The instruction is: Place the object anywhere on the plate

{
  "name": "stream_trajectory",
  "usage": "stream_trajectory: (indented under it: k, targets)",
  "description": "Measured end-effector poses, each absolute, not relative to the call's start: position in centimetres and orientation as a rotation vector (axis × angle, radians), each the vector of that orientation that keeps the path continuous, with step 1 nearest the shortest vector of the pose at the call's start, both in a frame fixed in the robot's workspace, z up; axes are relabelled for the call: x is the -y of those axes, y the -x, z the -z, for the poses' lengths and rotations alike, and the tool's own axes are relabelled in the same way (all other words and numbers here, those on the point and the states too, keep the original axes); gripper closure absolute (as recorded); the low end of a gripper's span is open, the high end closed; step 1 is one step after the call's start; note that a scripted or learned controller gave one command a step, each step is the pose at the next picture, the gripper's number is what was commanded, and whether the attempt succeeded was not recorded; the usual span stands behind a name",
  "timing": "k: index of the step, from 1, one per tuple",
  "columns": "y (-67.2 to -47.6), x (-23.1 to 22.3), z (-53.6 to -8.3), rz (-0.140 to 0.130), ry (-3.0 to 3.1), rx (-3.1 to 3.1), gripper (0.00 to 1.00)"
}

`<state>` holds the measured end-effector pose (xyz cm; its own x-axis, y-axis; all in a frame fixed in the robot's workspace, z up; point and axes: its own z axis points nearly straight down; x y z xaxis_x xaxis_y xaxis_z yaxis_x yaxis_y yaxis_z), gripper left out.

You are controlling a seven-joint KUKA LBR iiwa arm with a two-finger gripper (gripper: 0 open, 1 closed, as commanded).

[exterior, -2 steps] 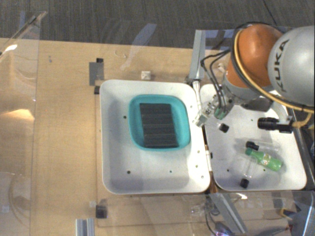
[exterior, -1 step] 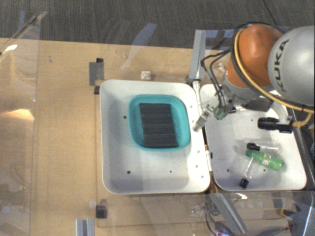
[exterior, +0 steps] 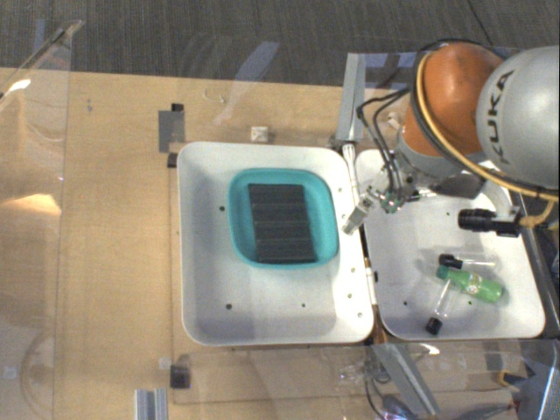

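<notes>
A teal square plate (exterior: 239,201) with a dark ridged insert (exterior: 282,224) lies in the left white bin (exterior: 210,309). In the right white bin (exterior: 516,322), near its front, rests a green bottle-like object (exterior: 473,284). Two clear tubes with black caps lie beside it, one (exterior: 437,310) slanting toward the front and one (exterior: 461,260) just behind the green object. My gripper (exterior: 371,206) hangs under the grey and orange arm (exterior: 464,94), over the right bin's left rear part and close to the wall between the bins. It is well apart from the green object, and I see nothing held.
A black cylindrical fitting (exterior: 484,221) juts out at the right bin's right side. A metal post (exterior: 352,94) rises behind the gap between the bins. A small cube (exterior: 258,134) sits on the bench behind the left bin.
</notes>
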<state>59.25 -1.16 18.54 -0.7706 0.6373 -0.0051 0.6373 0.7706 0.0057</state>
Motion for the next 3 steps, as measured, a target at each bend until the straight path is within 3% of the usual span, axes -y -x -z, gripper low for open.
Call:
stream_trajectory:
  k: [1,3]
  targets:
    - [-60.97,-0.06,-18.64,-0.007,-1.051,-2.952,0.0]
    - [-60.98,-0.03,-18.64,-0.007,-1.052,-2.952,0.0]
